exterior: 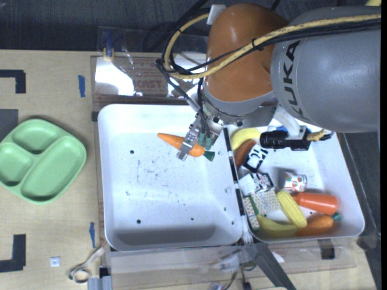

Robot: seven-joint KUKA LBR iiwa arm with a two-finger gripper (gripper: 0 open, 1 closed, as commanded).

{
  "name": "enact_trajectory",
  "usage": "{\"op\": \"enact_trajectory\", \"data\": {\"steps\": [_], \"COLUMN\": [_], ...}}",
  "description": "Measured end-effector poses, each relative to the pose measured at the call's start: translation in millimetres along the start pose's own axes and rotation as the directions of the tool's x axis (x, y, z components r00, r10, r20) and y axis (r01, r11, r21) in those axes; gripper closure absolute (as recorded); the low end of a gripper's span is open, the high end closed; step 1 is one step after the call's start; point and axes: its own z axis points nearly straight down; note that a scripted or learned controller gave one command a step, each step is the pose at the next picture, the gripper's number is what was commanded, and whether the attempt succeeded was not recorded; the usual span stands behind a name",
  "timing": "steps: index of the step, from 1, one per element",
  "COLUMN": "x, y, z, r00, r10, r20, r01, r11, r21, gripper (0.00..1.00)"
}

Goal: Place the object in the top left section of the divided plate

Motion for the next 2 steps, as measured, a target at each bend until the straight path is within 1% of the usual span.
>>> {"op": "enact_trajectory", "data": {"steps": [1,2], "x": [53,-32], "y": [-30,-87], "z": [110,-40], "r00": [1.000,0.998], "r10": [0.017,-0.060], "r20": [-0.003,0.000], "r01": [-0.017,0.060], "r11": [1.000,0.998], "r21": [0.002,0.001], "gripper": [1.00,1.00]}}
